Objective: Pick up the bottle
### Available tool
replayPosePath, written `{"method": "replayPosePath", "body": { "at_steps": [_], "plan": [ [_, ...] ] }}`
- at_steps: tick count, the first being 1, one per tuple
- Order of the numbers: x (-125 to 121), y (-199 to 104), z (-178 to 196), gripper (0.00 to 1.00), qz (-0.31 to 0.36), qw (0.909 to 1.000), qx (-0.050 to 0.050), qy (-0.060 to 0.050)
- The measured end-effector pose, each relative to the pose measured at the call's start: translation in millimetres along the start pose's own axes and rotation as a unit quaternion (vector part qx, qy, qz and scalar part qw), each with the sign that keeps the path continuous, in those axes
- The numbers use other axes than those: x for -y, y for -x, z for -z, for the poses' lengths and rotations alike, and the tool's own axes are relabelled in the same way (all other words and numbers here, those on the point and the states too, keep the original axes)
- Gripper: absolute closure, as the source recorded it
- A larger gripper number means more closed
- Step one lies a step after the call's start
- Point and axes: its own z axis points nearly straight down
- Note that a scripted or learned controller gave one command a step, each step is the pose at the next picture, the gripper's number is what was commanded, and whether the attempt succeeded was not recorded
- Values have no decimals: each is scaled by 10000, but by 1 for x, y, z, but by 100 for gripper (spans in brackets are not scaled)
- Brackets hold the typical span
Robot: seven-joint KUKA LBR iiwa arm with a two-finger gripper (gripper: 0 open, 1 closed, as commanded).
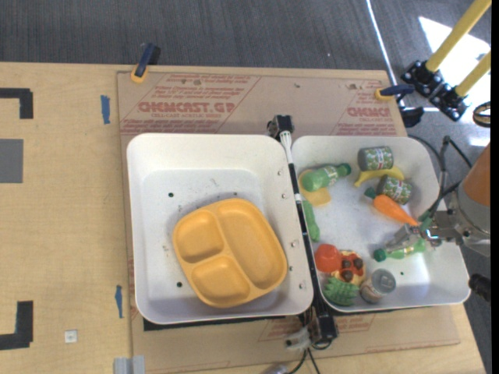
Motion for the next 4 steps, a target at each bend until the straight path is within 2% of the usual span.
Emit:
{"method": "replayPosePath", "body": {
  "at_steps": [1,2,3,4],
  "plan": [
    [-1,-1,10,100,3,10000,2,16],
    [-1,-1,10,0,4,10000,2,15],
    [-2,-1,20,100,3,10000,8,27],
    [-2,-1,20,0,3,10000,7,25]
  ]
}}
